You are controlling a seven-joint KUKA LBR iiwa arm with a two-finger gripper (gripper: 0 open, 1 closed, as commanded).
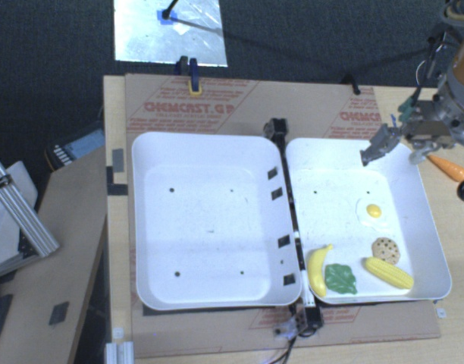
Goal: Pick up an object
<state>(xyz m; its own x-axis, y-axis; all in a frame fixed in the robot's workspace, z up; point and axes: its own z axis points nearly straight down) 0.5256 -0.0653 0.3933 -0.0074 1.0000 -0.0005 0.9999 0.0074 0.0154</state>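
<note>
The right bin (414, 180) holds several toy foods along its near half: a fried egg (372, 211), a cookie (385, 249), a corn cob (389, 273), a banana (317, 271) and a green leaf (340, 278). My gripper (380, 145) hangs over the far right corner of this bin, well above the floor and apart from every item. Nothing shows in its grasp. The egg is the closest item, lying below and nearer to the camera than the gripper.
The left bin (209, 218) sits beside the right one, with black clips (281, 196) along the shared wall. An orange carrot-like item (449, 167) lies on the bench just past the right bin's far right rim. A foil sheet (170, 21) lies beyond the bench.
</note>
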